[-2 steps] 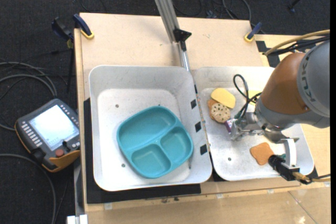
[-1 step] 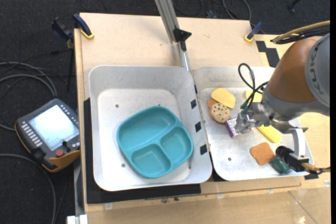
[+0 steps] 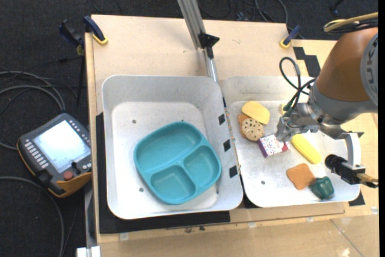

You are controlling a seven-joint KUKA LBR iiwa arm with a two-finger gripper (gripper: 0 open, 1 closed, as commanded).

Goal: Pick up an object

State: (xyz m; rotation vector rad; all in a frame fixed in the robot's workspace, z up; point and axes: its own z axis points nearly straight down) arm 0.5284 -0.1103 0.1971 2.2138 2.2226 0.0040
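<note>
Low over the right bin (image 3: 264, 192), the gripper (image 3: 287, 129) sits in the right-centre of the frame, at the end of the grey arm with its orange band (image 3: 349, 63). Its tip hangs just above and to the right of a small purple-and-white box (image 3: 272, 145), near enough that the 2 may be touching, though the slant of the view does not settle it. How the gripper stands, spread or closed, cannot be told from this angle: the wrist body covers it, and nothing is visibly caught in it.

The box is the likeliest target. It lies tilted on the bin floor, between a brown cookie (image 3: 252, 129) to its upper left and a yellow block (image 3: 306, 148) to its right. It looks like a light, stiff little carton with flat faces, so it should take a squeeze without crushing if gripped across its 2 short sides. Smooth printed faces could slip, so a centred hold matters.

Other items crowd the bin: a yellow wedge (image 3: 256, 111) above the cookie, an orange slab (image 3: 300, 176) toward the lower right, and a green pepper-shaped toy (image 3: 322, 187) at the bin's lower right corner. These look like light toy foods, rigid or slightly soft. The yellow block sits just beside the gripper and could get nudged.

In the left bin (image 3: 114, 129), a teal divided tray (image 3: 177, 162) lies well apart from the arm.
</note>
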